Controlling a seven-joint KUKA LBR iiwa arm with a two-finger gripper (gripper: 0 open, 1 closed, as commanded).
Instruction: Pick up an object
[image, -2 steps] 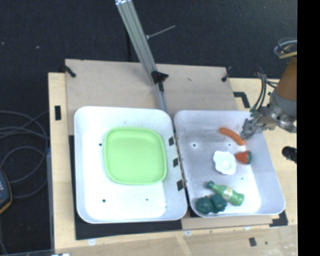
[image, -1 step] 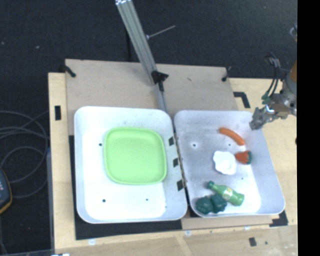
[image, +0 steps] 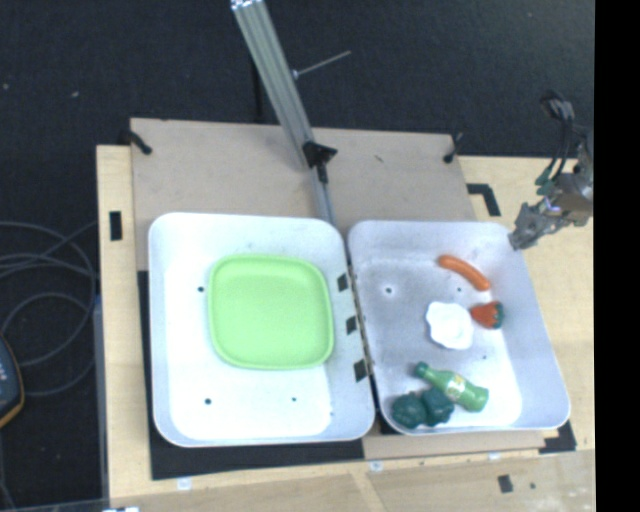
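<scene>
Green plate (image: 270, 311) fills the left bin (image: 180, 400). Right of it we see sausage (image: 464, 271), strawberry (image: 487, 315), bottle (image: 453, 387). Gripper (image: 527, 233) hovers beyond them; its grip we cannot tell.

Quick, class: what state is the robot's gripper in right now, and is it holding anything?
Gripper: cannot be told whether open or closed; nothing seen held. It sits at the right bin's upper right corner.
</scene>
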